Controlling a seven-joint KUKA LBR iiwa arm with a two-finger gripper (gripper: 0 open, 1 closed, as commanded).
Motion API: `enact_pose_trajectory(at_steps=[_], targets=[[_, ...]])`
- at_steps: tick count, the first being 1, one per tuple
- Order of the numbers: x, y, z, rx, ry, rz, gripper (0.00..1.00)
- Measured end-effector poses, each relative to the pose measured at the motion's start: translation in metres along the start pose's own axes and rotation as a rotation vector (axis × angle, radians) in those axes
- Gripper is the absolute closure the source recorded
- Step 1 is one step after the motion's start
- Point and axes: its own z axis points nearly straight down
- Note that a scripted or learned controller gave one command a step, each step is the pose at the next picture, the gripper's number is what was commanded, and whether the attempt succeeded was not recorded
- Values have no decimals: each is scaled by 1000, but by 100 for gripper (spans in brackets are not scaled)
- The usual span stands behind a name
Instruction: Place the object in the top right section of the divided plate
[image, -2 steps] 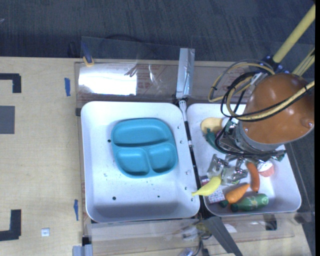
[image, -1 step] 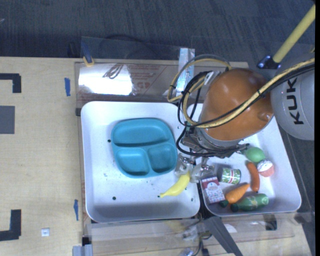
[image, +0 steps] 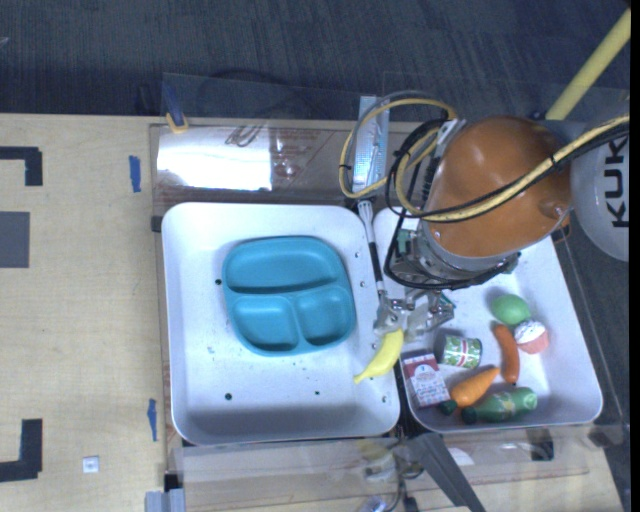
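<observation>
The gripper (image: 410, 315) is seen over the seam between the two bins; whether it is spread or pinched cannot be told. A banana (image: 381, 357) lies just below it, apparently unheld. The plate (image: 288, 293) is set to its left, the can (image: 460, 351) at lower right.

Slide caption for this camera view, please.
Gripper hovers above a toy banana at the bins' shared edge; blue divided plate sits in the left bin.
</observation>
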Motion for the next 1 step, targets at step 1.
enact_pose_trajectory(at_steps=[1], targets=[[-63,9,2,-6,0,-363,100]])
